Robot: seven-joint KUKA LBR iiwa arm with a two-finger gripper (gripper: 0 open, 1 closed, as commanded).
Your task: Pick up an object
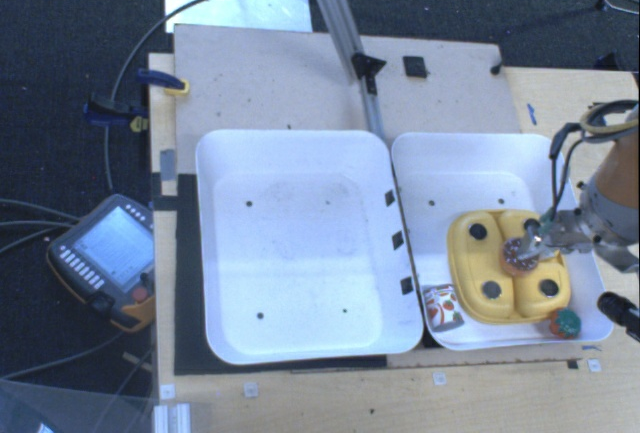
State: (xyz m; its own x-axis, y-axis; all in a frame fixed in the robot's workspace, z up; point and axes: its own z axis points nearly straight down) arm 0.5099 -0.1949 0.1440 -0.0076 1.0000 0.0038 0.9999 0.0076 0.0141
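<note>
Bench, pale board, carrying two shallow white bins side by side. Left bin beside right bin, rims touching along the middle, with small black clips at the join. Arm, grey, entering from the right edge over the right bin's far side. Slanted grey pole crossing the bench's upper part down to the bins' junction. Handheld pendant with lit screen on the dark floor, left of the bench. Yellow moulded object with dark round spots, lying in the right bin toward its near right corner. Tool low over the middle of the yellow moulded object; spread of its tips cannot be told. Small printed packet against the right bin's near rim, just left of the yellow object. Small green and orange piece at the bin's near right corner.
</note>
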